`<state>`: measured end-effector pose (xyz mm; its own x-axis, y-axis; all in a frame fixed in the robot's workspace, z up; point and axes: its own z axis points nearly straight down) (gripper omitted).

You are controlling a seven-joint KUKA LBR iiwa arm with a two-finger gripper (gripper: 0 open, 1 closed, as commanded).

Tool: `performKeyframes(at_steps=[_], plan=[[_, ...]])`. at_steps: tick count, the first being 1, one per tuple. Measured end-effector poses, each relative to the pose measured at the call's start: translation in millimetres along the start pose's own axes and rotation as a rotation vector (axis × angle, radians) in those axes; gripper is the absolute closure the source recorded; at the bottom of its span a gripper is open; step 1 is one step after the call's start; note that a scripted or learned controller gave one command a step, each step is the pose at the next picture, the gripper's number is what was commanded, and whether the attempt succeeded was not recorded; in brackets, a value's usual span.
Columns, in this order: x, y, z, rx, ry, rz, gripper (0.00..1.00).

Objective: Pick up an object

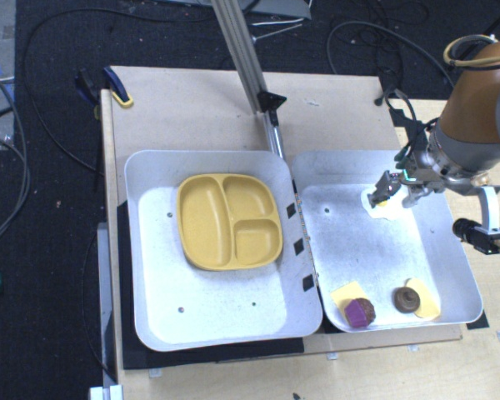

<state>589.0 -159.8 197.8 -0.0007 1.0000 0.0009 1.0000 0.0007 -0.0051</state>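
Note:
My gripper (397, 192) hangs low over the back right part of the right bin (358, 252). A small pale yellow-white object (382, 206) lies right at its tip, partly hidden by it, and I cannot tell whether it is held. Near the bin's front edge a purple lump (361, 312) rests against a yellow piece (346, 293). A brown round object (407, 299) lies beside another yellow piece (427, 305).
The left bin (154, 248) holds a yellow divided plate (231, 221). A metal pole (242, 44) slants up from the back between the two bins. The grey and orange arm (475, 107) fills the right side above the right bin.

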Motion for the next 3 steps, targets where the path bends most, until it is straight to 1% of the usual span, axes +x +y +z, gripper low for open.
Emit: performKeyframes(at_steps=[1,2,3], plan=[[0,1,-2,-0.005,-0.001,-0.001,0.00],[-6,3,58,-0.003,-0.001,0.002,0.00],[-5,3,107,-0.005,-0.002,0.001,0.00]])
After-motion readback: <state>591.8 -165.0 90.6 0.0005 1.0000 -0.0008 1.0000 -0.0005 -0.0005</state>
